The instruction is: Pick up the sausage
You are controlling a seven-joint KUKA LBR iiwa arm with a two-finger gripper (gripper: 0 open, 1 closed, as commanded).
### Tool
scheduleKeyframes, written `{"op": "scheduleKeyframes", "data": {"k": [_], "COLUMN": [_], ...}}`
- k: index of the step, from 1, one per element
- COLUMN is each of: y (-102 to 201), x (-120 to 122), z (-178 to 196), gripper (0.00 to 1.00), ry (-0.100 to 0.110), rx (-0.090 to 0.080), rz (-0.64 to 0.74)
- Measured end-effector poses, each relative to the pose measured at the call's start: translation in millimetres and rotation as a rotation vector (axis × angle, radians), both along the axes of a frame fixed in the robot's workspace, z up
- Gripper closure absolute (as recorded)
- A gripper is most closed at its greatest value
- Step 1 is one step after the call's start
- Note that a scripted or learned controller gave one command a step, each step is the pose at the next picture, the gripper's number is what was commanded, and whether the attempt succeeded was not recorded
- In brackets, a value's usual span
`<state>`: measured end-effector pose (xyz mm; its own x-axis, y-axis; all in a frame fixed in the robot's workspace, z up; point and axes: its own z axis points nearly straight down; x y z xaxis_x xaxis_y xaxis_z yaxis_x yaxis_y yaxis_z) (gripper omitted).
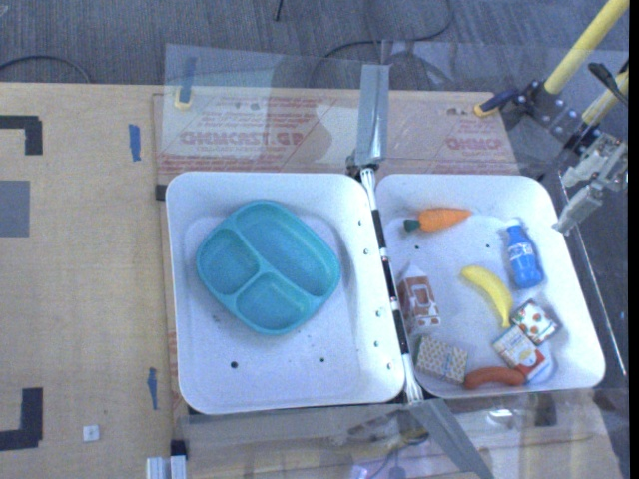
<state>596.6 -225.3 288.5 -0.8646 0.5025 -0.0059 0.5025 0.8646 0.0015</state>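
1. The sausage point(493, 376), a small reddish-brown toy link, lies flat at about five o'clock in the right bin point(574, 267), touching the cartons point(526, 335) just above it and near a cracker point(441, 358).
2. It looks light, smooth and rounded, likely hard plastic, so it may roll or slip.
3. Best hold: across its narrow middle, fingers closing from twelve and six o'clock.
4. The hand point(591, 183) hangs at the bin's two o'clock rim, holding nothing; I cannot tell how wide it stands.

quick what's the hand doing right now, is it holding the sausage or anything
Hand: off the right bin's far right edge, holding nothing; open or closed cannot be told. The sausage lies in that bin's near corner.
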Motion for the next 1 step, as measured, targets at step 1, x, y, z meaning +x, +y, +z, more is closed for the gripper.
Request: {"op": "scheduleKeyframes", "data": {"k": [1], "y": [56.9], "x": [-40.6], "z": [-59.7], "gripper": [0.0], "ry": [0.003], "rx": [0.002], "rz": [-0.245]}}
